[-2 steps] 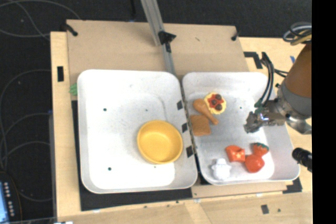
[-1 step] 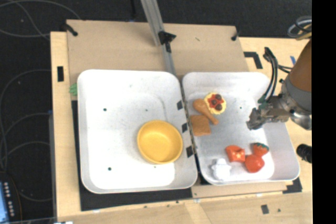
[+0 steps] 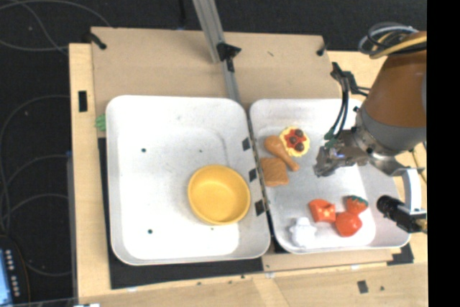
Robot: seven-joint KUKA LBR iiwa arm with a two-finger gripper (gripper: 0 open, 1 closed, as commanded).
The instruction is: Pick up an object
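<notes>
- Left bin point(image 3: 144, 126): white, shallow, on the bench point(image 3: 158, 61). It held one item, a yellow bowl point(image 3: 218, 194), upright, in the bin's lower right part, near the wall it shares with the neighbouring bin.
- A grey metal post point(image 3: 205, 0) ran from the top of the view down to the seam between the two bins.
- Right bin point(image 3: 287, 115): white, just beside the left one. Contents noted in order:
- A brown chicken drumstick point(image 3: 279, 151) lay tilted at the bin's left side, with a brown bread-like piece point(image 3: 274, 172) touching it from below.
- A small yellow tart with red topping point(image 3: 295, 141) sat just right of the drumstick's upper end, touching or nearly so; could not tell which.
- A white lump point(image 3: 302, 232) lay by the bin's lower edge.
- A red chunk point(image 3: 322, 211) lay above and right of the white lump.
- Two red strawberry-like pieces with green tops point(image 3: 349, 218) sat just right of the chunk, touching each other.
- Gripper point(image 3: 327, 162): hung over the middle of the right bin, right of the tart and above the red chunk, apart from both. Nothing was seen between its fingers. Whether they stood apart or together could not be told from this angle.
- Arm point(image 3: 399, 101): grey with an orange band, reached in from the right edge over the bin's right wall.
</notes>
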